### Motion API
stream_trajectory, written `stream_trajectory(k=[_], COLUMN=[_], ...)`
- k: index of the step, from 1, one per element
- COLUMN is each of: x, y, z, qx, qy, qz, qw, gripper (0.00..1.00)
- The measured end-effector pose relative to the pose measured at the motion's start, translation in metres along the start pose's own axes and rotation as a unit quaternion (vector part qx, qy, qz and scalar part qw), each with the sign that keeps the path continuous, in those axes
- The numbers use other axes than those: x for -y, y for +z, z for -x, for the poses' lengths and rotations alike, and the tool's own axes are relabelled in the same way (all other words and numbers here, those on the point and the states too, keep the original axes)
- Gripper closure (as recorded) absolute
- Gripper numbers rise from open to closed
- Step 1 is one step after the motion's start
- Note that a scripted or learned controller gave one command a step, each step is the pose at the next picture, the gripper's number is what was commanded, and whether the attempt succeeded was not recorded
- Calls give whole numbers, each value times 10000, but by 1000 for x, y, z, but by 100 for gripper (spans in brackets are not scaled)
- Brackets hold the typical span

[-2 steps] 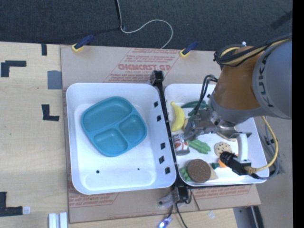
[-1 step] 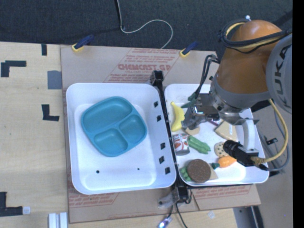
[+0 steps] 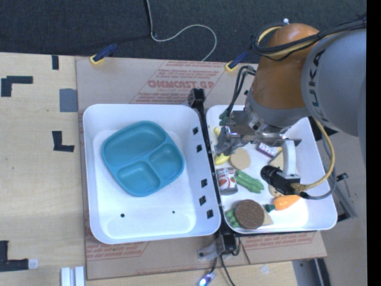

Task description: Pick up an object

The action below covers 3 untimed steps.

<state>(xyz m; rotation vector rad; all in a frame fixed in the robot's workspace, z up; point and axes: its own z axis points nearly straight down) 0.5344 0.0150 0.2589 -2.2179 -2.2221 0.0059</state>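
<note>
Pincer: my pincer (image 3: 228,140) hangs low over the right bin (image 3: 315,216), near its left wall; whether it is clenched or released I cannot tell.
Round tan piece (image 3: 240,159): just beside my pincer.
Green pod (image 3: 249,180): below the tan piece.
Small can (image 3: 227,180): left of the pod.
Dark burger (image 3: 248,214): below the pod.
Carrot (image 3: 286,202): right of the burger.
Blue plate (image 3: 141,158): in the left bin (image 3: 98,121).

— What stays hidden here?
— The arm (image 3: 297,70) covers the back of the right bin (image 3: 315,216), and its tool (image 3: 229,137) is too dark and crowded to tell how it stands.
— Anything cut off?
— The arm runs off the right edge; the desk (image 3: 36,177) off the left and bottom.
— The small can (image 3: 227,179)?
— Its label is too small to read.
</note>
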Motion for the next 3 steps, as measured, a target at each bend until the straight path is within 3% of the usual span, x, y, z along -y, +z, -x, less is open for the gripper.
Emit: stream_trajectory(k=[1,2,3], x=[37,51,50], y=[-120,1,-113], z=[38,-13,-40], qx=[-2,-7,-18], qy=[20,-11,-23], qz=[79,-52,67], qw=[10000,10000,10000], gripper=[100,100,100])
